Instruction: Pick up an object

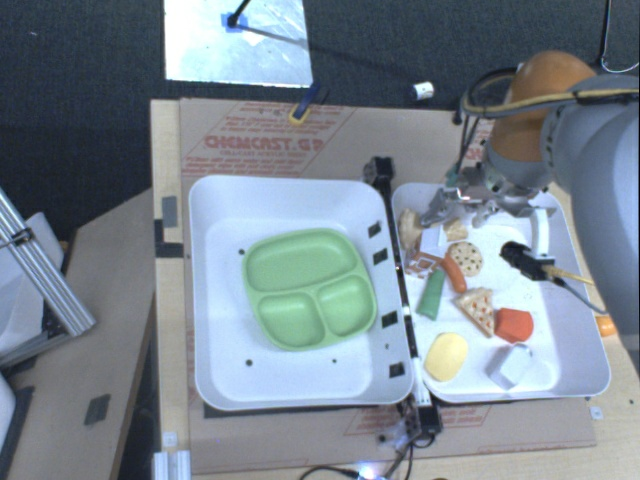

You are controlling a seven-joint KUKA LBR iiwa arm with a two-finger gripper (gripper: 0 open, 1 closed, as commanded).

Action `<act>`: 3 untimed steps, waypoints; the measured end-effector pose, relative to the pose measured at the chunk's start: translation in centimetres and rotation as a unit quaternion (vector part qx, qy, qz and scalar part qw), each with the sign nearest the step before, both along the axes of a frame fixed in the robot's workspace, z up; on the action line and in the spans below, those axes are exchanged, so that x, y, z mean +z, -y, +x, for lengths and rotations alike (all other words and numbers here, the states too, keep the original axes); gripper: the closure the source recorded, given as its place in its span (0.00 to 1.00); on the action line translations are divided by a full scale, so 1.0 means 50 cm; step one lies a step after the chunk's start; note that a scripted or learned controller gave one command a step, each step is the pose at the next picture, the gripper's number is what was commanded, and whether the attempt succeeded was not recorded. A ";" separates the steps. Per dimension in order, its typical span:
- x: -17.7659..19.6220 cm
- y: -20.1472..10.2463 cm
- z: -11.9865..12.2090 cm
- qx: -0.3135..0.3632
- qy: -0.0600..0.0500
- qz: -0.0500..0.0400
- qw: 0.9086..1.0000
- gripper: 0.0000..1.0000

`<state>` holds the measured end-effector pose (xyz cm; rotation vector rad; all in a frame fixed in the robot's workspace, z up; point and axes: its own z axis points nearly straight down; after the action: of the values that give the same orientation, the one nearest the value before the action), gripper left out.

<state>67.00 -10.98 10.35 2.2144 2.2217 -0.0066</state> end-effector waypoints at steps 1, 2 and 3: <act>0.020 -0.003 0.003 0.001 0.003 0.001 1.000 1.00; 0.151 -0.008 0.012 0.001 0.004 0.003 1.000 1.00; 0.251 -0.008 0.016 0.001 0.004 0.003 1.000 1.00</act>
<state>67.81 -10.58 22.88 2.2102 2.2235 0.0079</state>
